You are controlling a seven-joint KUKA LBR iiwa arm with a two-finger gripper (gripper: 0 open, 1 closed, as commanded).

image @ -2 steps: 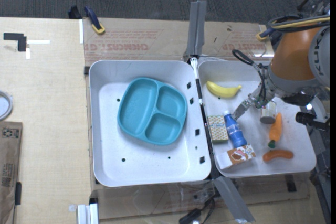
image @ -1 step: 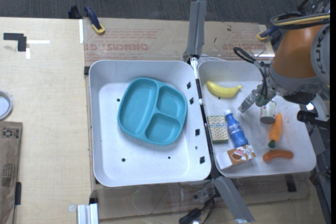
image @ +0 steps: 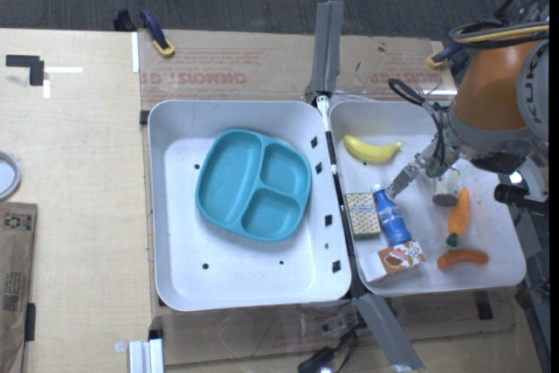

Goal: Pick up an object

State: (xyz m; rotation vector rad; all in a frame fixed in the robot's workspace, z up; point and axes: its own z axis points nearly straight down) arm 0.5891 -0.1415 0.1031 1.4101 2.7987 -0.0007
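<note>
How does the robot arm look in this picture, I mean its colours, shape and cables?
The arm is thick and rounded, with an orange band above grey wrist parts. A yellow cable and black cables run across its top. It narrows to a small grey claw on a slim metallic link.

The pale wooden bench [image: 70, 144] carries two shallow white plastic bins side by side. The left-hand white bin [image: 175, 275] sits just beside the right-hand white bin [image: 367, 113], with a grey metal bar [image: 327, 48] rising from the far end of the seam between them. Beyond the left-hand bin lies a brown cardboard sheet with red lettering [image: 236, 61], and a blue-and-yellow clamp [image: 155, 34] grips its far corner. Well apart from the left-hand bin, at the bench edge, rest a roll of clear tape [image: 7, 177] and a brown paper bag [image: 17, 275].
</note>
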